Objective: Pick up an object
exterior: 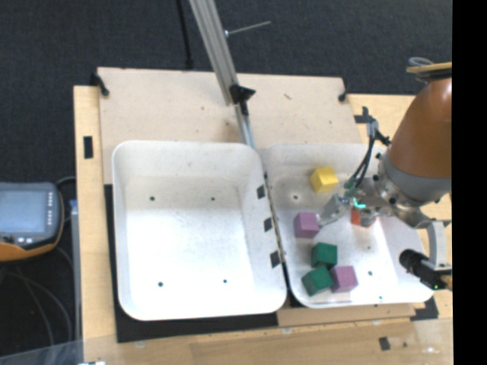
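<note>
My gripper (pixel 344 210) hangs low over the middle of the right bin (pixel 380 299), under the grey and orange arm (pixel 420 147) that comes in from the right. A small red object (pixel 358 218) shows right beside the gripper, partly hidden by it. A purple block (pixel 307 224) lies just left of the gripper. Behind it, a yellow block (pixel 324 178) rests toward the far side. Nearer the front lie two green blocks (pixel 325 254) (pixel 316 280) and a second purple block (pixel 344 278), close together.
The left bin (pixel 190 226) stands beside the right one, their rims touching at the middle. A slanted metal bar (pixel 217 44) rises from the bench behind the bins. A grey device (pixel 29 215) sits off the bench at the left.
</note>
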Motion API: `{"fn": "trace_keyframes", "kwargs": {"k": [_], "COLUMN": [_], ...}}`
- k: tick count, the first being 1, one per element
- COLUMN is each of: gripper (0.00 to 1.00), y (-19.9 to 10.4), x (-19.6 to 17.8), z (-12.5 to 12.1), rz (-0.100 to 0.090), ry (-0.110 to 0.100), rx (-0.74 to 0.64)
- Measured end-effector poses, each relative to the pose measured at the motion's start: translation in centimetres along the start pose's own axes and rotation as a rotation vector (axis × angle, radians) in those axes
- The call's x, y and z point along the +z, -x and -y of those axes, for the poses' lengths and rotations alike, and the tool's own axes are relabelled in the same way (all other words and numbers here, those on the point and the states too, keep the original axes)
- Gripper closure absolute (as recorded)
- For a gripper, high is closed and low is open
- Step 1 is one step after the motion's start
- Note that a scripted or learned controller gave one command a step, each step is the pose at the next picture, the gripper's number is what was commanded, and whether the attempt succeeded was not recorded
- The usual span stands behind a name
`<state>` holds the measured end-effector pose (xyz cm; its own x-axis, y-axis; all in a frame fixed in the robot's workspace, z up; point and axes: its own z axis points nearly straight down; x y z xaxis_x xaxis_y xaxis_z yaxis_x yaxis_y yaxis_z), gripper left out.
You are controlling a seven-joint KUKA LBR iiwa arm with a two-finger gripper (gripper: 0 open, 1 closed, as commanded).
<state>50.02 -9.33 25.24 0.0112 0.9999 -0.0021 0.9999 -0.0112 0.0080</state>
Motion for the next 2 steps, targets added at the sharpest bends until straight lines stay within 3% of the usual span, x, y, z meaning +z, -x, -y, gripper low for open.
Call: {"fn": "trace_keyframes", "kwargs": {"k": [2], "gripper": [0.00], "y": [0.01], "x": [0.00], "z": [0.00], "rz": [0.000], "ry": [0.001], "rx": [0.001]}}
